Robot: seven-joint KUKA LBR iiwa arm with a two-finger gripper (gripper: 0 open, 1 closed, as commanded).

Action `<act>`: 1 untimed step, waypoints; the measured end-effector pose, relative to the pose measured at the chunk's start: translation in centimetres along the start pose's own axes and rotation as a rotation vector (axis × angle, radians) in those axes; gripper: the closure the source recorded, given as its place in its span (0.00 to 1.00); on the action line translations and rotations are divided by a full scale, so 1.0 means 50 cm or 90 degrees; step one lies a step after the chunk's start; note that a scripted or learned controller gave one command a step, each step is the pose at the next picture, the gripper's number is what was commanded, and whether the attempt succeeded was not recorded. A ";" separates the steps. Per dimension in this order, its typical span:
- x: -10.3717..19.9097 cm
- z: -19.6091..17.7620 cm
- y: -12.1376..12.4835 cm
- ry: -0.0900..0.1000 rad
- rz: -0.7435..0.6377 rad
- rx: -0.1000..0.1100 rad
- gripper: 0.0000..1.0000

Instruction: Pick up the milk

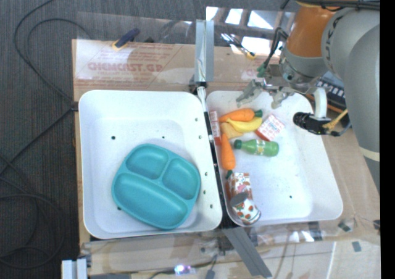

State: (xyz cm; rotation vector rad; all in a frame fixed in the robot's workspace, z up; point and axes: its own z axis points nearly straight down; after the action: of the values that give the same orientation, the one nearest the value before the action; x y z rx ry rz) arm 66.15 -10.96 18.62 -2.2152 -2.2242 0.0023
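The right bin (321, 191) holds a small red and white carton (270, 128) that looks like the milk, lying near the bin's far side. My gripper (264, 95) hangs over the far edge of that bin, just up and left of the carton and apart from it. Its fingers are spread open with nothing between them. A second white carton with a red print (242, 196) lies on its side at the bin's near left corner.
Beside the small carton lie a carrot (239, 115), a yellow banana (242, 126), a green bottle (258, 147) and a second carrot (226, 153). The left bin (105, 111) holds a teal divided plate (156, 185). The grey arm with its orange band (315, 18) fills the upper right.
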 end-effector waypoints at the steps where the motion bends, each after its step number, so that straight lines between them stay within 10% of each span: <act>1: 0.019 0.027 -0.246 0.000 -0.026 0.001 0.00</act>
State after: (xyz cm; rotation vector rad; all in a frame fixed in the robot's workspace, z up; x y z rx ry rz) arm 53.82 -10.07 17.32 -2.1679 -2.2692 0.0036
